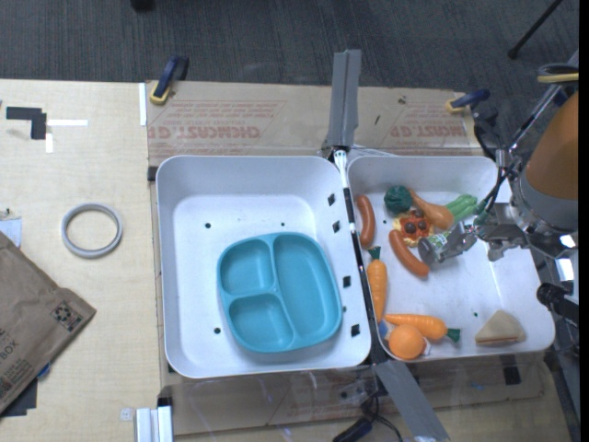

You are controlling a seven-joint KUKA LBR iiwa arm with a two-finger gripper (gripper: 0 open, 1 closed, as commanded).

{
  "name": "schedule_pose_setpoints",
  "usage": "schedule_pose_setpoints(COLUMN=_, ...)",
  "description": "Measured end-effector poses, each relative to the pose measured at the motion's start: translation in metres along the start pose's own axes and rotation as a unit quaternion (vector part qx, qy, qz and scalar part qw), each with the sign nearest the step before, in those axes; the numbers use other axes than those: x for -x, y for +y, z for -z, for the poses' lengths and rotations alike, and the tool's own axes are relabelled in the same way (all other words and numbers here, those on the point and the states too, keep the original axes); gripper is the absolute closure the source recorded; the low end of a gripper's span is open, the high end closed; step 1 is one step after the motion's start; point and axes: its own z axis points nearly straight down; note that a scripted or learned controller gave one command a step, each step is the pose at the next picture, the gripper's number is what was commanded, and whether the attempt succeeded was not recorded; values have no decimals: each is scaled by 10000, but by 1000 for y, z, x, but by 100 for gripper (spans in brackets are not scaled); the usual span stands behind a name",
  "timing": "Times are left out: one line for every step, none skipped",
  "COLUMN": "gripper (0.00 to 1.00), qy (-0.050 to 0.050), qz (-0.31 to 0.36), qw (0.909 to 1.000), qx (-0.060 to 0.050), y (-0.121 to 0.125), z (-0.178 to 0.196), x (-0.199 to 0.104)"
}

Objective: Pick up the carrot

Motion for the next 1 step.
schedule_pose_setpoints(gripper=0, qy=-2, qz=181, qw=9998, qx=23, y=-32, z=-110, x=-32)
